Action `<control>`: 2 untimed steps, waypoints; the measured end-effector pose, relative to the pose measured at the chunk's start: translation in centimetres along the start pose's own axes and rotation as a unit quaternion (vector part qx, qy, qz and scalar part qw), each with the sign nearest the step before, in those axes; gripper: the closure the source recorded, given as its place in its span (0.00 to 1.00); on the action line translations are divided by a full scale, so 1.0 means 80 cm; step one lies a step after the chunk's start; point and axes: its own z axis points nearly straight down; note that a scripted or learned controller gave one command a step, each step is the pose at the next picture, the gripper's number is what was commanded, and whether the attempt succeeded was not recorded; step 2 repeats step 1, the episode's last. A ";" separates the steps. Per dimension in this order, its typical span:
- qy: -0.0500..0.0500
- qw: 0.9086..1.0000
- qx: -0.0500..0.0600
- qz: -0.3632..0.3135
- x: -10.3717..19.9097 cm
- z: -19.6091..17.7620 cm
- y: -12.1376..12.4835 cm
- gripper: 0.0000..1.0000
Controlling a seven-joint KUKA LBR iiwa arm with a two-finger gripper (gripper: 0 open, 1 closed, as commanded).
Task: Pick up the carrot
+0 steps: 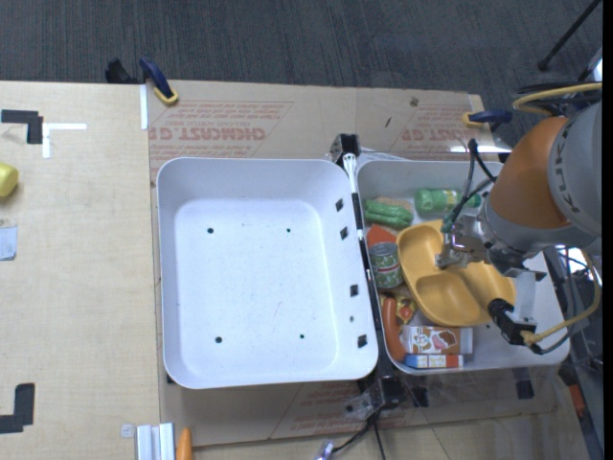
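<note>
Camera view: we are seeing the gripper [448, 249] hovering over the right bin [536, 348], touching a yellow bowl [442, 290] (we cannot tell its finger state). At nine o'clock from it, the carrot [381, 237] is lying beside a green can [386, 264].

- You see two white bins: the left bin [254, 276] speckled, with small dark dots.
- The right bin [536, 353] holds a yellow bowl [450, 281], a green vegetable [436, 199] and an orange-red carrot [381, 239].
- The arm [551, 175] is grey with an orange band.
- The tabletop [77, 305] is pale tan.
</note>
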 end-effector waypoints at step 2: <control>0.002 0.976 0.031 0.213 0.050 -0.105 0.003 1.00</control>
